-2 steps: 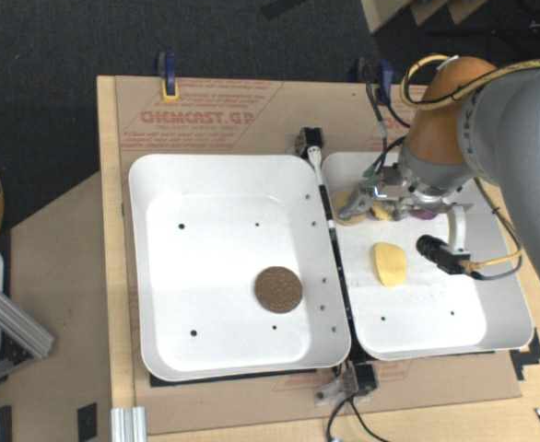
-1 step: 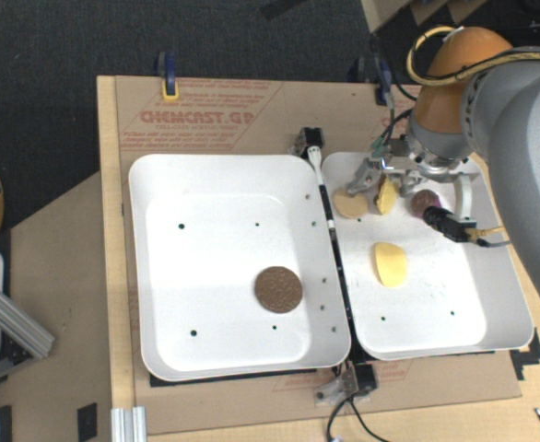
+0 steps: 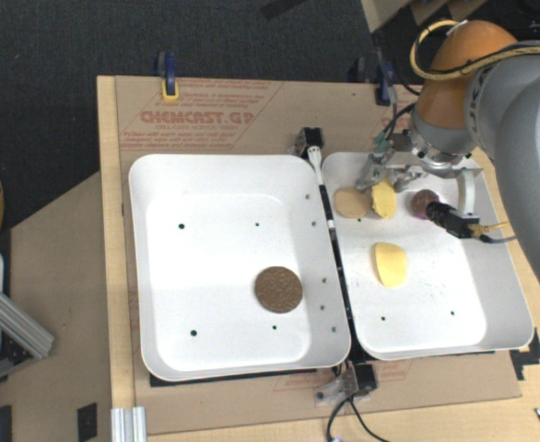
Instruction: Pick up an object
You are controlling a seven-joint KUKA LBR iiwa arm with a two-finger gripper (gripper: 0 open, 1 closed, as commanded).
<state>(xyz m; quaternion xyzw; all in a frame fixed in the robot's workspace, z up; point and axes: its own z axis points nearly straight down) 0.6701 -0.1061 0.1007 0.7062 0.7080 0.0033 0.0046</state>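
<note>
My gripper (image 3: pixel 386 171) is low over the far part of the right bin (image 3: pixel 491 325), reaching in from the right. A small yellow piece (image 3: pixel 383 201) lies right under its tip, touching or nearly touching it. A tan round piece (image 3: pixel 349 203) sits just left of the yellow one, and a dark purple piece (image 3: pixel 424 201) lies to its right beside the wrist. A larger yellow lump (image 3: pixel 391 264) rests alone in the middle of the right bin. A brown round disc (image 3: pixel 278 289) lies in the left bin (image 3: pixel 159 247).
The ridge between the two bins (image 3: pixel 330 238) runs just left of the tan piece. A black clamp (image 3: pixel 309 141) sits at the ridge's far end. The arm's grey body (image 3: pixel 519 145) covers the right bin's far right corner. Cables (image 3: pixel 473 228) trail off the wrist.
</note>
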